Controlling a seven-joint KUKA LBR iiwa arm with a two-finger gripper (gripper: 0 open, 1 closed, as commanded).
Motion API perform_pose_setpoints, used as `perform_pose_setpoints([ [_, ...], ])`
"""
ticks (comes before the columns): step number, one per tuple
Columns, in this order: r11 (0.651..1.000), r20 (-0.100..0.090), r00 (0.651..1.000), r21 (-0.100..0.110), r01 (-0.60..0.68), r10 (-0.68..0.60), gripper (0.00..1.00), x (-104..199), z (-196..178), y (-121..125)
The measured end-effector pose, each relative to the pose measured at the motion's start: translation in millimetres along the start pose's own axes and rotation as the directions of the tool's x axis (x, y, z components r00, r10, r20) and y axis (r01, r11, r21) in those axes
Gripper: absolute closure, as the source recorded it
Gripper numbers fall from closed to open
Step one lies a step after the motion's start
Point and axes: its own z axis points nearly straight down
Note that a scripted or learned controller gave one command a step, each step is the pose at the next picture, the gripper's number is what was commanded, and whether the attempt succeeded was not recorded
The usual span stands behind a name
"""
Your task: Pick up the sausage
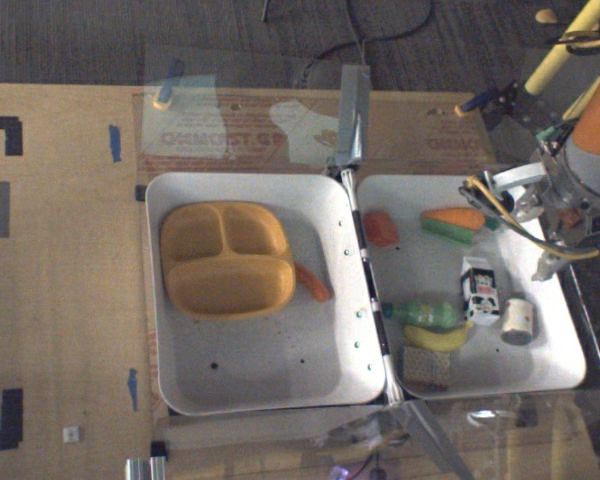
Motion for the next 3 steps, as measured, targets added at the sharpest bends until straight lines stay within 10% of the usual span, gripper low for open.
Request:
perform_pose_setpoints([
  [1,0.995,-0.010,0.995,-0.004,0.098,-0.098,0.00,-27,115,-91],
  [2,0.991,-0.003,0.991,-0.004,0.130,-0.130,0.00,25,-106,-64],
  [3,0.991,-0.002,0.991,-0.003,0.133,-0.133,0.00,-95,-13,-45],
])
